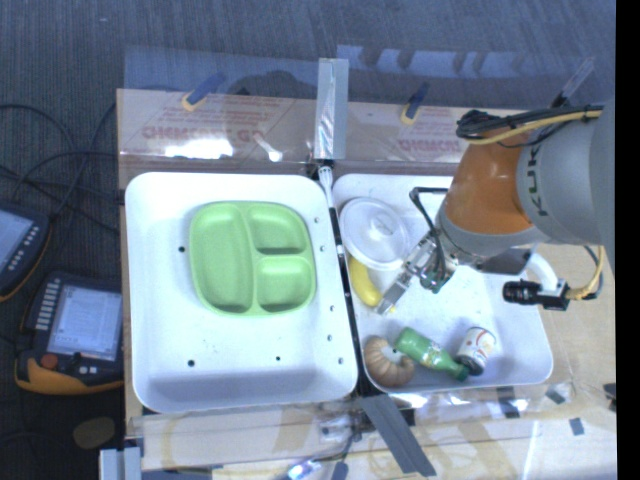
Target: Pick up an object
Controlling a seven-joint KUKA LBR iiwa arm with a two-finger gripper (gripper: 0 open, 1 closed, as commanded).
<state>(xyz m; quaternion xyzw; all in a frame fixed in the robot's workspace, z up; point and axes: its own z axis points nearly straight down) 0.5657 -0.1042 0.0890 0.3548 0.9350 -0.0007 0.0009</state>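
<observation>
Three objects lie along the near wall of the right bin [520,373]: a brown donut [388,361], a green bottle [430,354] and a small can [477,348]. Beyond them, the gripper [400,290] hangs just above a yellow banana [364,282], nothing between its fingers; whether it is spread or closed cannot be told. A clear cup [376,231] stands behind the banana. The left bin [160,368] holds a green divided plate [254,256]. Judged step: approach, with no object yet lifted. The next move calls for a descent centred on the banana, clear of the cup.
</observation>
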